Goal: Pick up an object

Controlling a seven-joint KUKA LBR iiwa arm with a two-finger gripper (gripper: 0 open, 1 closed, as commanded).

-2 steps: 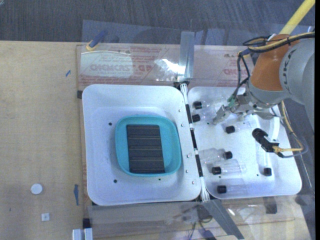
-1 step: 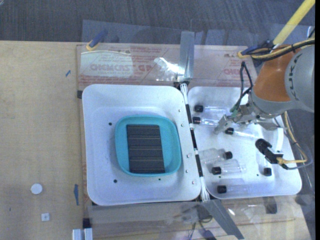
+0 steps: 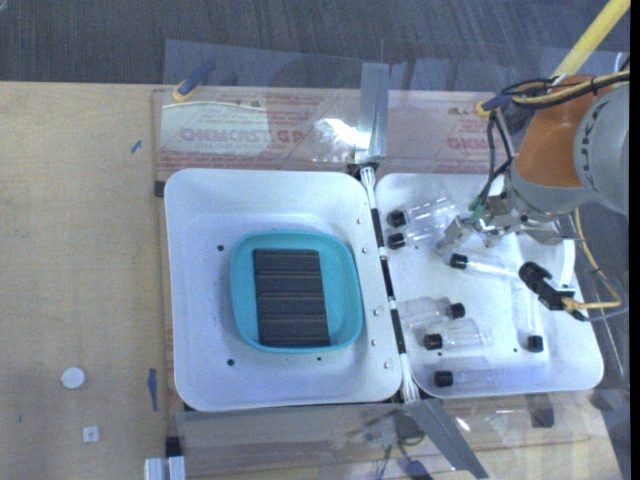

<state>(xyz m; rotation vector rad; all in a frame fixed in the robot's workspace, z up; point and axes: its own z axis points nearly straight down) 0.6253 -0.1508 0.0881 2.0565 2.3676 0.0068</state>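
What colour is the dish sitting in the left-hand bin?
Turquoise blue; the dish has a dark grey ribbed insert inside, clearest in the camera view.

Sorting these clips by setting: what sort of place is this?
Probably a robotics lab bench: a grey arm reaches over two white bins, one with clear vials, one with a teal tray.

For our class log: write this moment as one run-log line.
arm: over right bin | gripper: low among clear vials | grasp: unclear | left bin: teal tray

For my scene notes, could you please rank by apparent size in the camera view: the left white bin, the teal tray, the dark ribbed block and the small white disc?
Largest to smallest:
1. left white bin
2. teal tray
3. dark ribbed block
4. small white disc
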